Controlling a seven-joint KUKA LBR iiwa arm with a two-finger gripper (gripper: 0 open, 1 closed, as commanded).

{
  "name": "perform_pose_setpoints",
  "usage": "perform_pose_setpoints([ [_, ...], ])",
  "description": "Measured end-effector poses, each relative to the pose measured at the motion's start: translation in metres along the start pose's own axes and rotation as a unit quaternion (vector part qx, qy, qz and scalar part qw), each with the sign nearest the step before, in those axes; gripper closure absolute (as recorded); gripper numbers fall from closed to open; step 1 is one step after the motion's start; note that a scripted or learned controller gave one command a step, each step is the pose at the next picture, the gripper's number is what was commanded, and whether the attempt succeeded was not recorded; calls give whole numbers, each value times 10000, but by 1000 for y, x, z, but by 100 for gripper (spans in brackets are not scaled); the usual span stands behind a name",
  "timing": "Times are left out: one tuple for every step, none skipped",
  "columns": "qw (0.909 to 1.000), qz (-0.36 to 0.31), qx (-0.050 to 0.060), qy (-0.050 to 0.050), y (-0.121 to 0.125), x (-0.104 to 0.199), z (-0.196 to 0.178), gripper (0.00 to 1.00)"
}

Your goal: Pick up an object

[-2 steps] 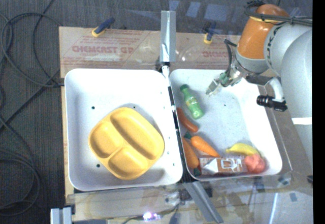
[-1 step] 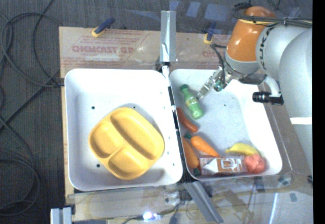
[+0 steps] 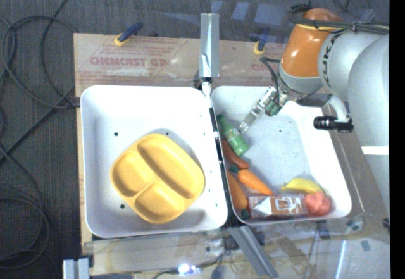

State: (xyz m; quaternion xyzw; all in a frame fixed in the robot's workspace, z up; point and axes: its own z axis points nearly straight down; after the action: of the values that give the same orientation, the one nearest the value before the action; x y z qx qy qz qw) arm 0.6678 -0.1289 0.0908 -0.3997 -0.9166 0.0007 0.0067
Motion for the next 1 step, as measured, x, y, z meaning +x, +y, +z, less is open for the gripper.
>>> perform_pose_setpoints([
  [9984,-552,-30,-70,-66,62,-90,0],
])
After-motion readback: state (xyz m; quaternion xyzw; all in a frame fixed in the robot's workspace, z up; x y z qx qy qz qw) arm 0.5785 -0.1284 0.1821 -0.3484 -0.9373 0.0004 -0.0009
